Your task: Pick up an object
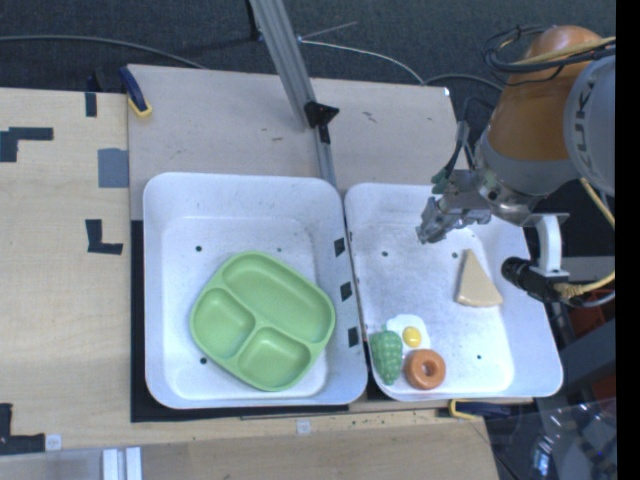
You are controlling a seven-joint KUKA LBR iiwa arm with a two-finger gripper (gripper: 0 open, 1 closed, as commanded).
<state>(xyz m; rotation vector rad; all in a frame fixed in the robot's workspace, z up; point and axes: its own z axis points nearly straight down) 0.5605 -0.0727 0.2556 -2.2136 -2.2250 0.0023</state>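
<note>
Green plastic comes first: a tray [263,320] is seen in the left bin [160,268], well left of the gripper [436,226]. Below the fingertips, at the right bin's [530,368] near edge, a green toy [386,356], egg [408,332] and donut [426,369] are clustered. The gripper hangs over bare floor; how its jaws stand cannot be told. Just down-right, the cheese wedge [477,280] is judged light, stiff, slightly slick, best pinched across its flat sides.

The gripper [437,224] is small and dark against the right bin [530,368], so its fingertips blur together. The arm [545,108] is cut off by the right edge. The green toy [386,356] overlaps the fried egg [408,330], hiding its lower left.
</note>
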